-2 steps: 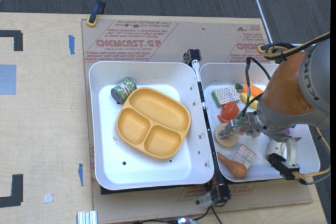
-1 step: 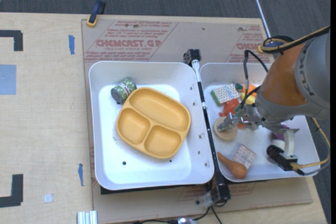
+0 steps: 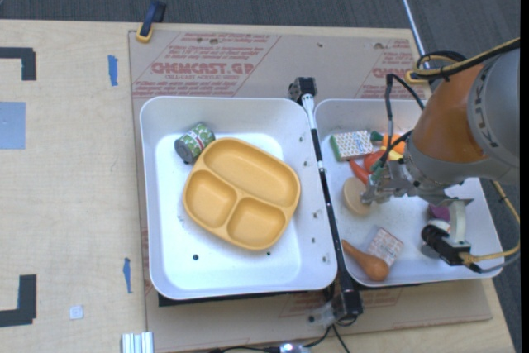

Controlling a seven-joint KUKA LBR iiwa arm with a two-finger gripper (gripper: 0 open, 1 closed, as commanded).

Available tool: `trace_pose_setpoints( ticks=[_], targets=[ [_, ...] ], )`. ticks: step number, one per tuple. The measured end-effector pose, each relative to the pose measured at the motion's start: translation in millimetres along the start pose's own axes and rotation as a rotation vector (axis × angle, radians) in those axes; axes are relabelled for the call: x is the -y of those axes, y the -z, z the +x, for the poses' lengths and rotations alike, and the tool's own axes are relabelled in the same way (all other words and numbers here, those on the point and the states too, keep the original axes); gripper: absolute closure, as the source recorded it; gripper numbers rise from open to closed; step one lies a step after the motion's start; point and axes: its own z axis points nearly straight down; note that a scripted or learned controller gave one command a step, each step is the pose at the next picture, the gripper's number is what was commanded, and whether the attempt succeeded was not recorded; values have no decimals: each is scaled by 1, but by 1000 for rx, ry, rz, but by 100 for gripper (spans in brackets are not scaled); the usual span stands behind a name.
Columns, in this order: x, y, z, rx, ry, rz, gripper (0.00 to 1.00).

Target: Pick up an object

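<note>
Yellow divided plate [image 3: 241, 193] and small can [image 3: 194, 142] lie in the left bin [image 3: 165, 260].

Both bins [image 3: 157, 178] look like smooth white plastic with a faint sheen, and the divided yellow plate [image 3: 241, 193] in the left one is matt plastic. The bench [image 3: 66, 202] shows pale, smooth wood, with a printed brown cardboard sheet [image 3: 215, 66] lying flat on it. The arm's orange band [image 3: 442, 124] is glossy, its grey shell [image 3: 500, 107] smooth.
</note>
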Motion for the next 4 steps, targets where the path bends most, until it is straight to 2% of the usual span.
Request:
trace_pose_setpoints(
  ticks=[1, 2, 3, 4],
  targets=[
    [0, 0, 0, 0, 0, 0, 0],
    [-64, -17, -5, 3, -1, 13, 0],
    [-65, -6, -6, 5, 1, 10, 100],
    [-39, -16, -74, 4, -3, 15, 100]
  ],
)
